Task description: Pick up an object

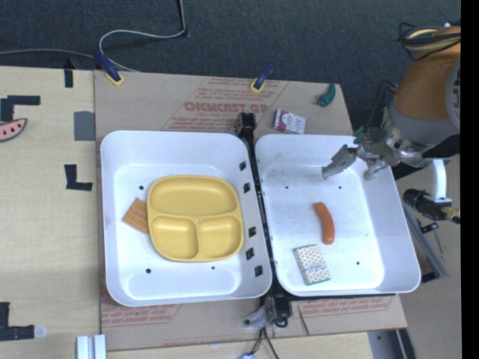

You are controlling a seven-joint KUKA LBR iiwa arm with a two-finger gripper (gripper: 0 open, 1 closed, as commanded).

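Observation:
An orange sausage (325,222) lies in the middle of the right bin (389,275). A small patterned packet (311,265) lies near that bin's front edge. My gripper (353,164) hangs over the bin's far right part, above and to the right of the sausage, open, with nothing between its fingers. In the left bin (120,275) sits a yellow divided plate (196,218), and a tan waffle-like piece (136,215) pokes out from under the plate's left side.
A small red and white packet (289,121) lies on the cardboard behind the bins. Yellow and blue clamps (262,81) and a green clip (326,95) sit at the cardboard's far edge. Black clips (250,193) join the two bins.

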